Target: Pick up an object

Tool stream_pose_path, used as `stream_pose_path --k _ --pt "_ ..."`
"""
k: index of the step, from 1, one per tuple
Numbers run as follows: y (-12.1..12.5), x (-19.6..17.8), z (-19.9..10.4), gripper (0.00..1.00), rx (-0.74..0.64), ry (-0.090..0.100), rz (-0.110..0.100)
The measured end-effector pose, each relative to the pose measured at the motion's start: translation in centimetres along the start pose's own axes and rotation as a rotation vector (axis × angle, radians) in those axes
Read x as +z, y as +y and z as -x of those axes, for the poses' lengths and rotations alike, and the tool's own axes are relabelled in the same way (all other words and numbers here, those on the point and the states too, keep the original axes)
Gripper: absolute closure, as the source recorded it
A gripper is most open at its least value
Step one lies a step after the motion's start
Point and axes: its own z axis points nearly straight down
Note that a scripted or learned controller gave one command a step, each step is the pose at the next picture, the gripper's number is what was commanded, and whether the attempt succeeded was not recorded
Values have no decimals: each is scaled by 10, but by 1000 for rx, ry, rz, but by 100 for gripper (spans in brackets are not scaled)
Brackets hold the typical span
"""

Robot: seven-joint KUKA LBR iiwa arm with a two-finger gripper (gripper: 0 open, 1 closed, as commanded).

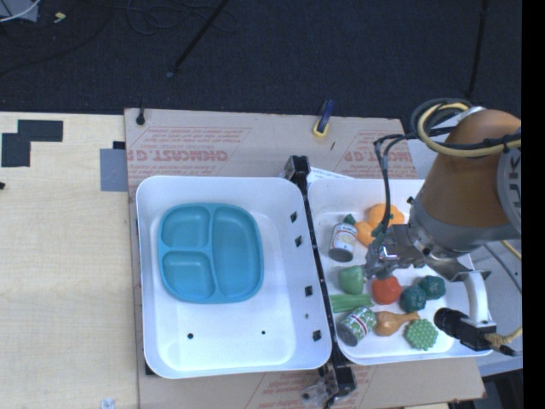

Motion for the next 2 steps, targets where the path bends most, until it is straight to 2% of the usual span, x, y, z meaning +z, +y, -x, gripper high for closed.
stream_pose_path --k 1,2 --pt "3 1 2 100 2 0 -1" --pt "3 19 -1 100 3 0 -4"
